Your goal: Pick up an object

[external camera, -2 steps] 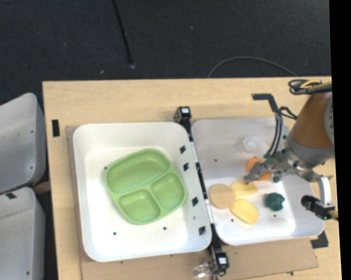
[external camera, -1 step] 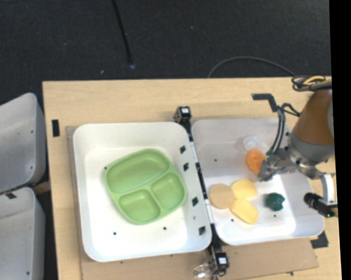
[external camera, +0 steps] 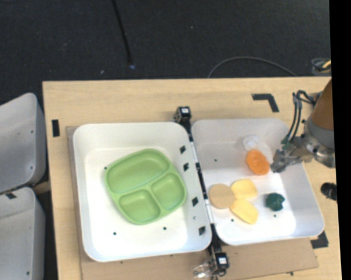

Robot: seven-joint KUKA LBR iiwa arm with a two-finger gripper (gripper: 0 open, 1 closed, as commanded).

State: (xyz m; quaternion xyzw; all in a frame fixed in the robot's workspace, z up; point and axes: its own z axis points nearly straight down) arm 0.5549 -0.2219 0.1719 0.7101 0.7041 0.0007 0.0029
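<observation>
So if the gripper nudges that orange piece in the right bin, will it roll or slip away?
The orange piece looks rounded and smooth, so it may well roll on the slick white bin. It seems small and probably light. The gripper sits right beside it, so a sideways knock seems possible.

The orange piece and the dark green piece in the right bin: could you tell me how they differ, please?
The orange piece is larger and oblong; the dark green piece is smaller and rounder. The orange piece lies right beside the tool; the dark green piece sits apart, nearer the bin's front. Both rest on the right bin floor.
</observation>
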